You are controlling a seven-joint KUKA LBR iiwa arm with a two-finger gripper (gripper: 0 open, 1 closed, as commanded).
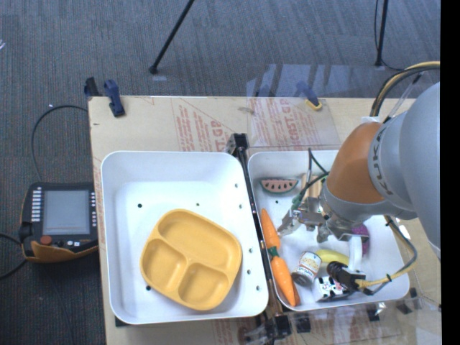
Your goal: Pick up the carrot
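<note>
As I hang over the right bin (284, 165), my gripper (305, 221) sits just right of the carrot (269, 228), near it with a gap between us (whether the gripper is apart or together I cannot tell from this angle). The carrot lies along the bin's left wall, pointing up and down the view, and a second carrot (284, 282) continues the line below it, a dark green bit between the two. A watermelon slice (279, 185) rests near the bin's far edge. A small labelled can (309, 264) stands beside a banana (332, 256), and something purple (364, 237) is half hidden under my wrist.

The left bin (144, 171) holds one yellow plate (190, 259), rounded and split into three compartments.

Both bins are shallow, white and smooth, touching along their shared edge. They sit on a pale wooden bench (180, 121) printed with red lettering, with a blue clamp (113, 96) at its far left corner. Around it is grey ribbed carpet (86, 27). A control pendant (63, 215) lies on the floor to the left, with dark stand legs (176, 31) beyond.
</note>
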